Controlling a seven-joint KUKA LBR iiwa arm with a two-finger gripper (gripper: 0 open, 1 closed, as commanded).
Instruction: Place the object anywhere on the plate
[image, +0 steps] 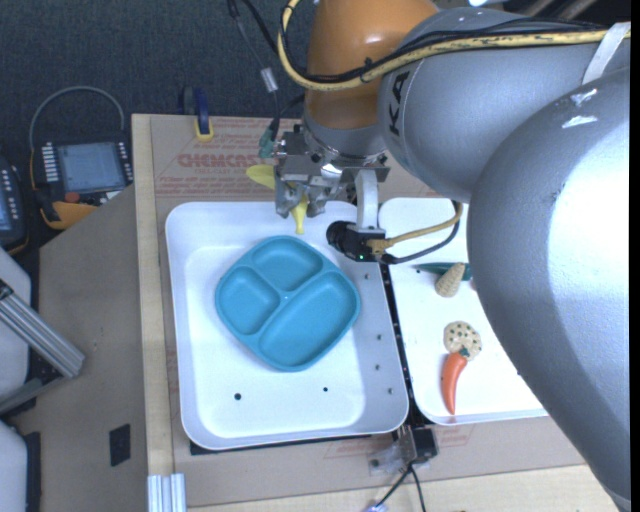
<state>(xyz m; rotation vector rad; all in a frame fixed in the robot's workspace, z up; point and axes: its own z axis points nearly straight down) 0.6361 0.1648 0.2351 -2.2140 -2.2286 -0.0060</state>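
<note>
My arm reaches in from the right, wrist over the far edge of the left bin. My gripper points down just beyond the plate's far rim. A small yellow object sits between its fingers, so the gripper is closed on it. The blue three-compartment plate lies in the left bin. The right bin holds a carrot, a cookie and a cone-shaped item.

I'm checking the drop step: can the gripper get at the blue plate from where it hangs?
Probably yes. The gripper, with something small and yellow at its tip, hangs just past the far rim of the blue plate, whose three compartments lie bare, and nothing stands between them.
</note>
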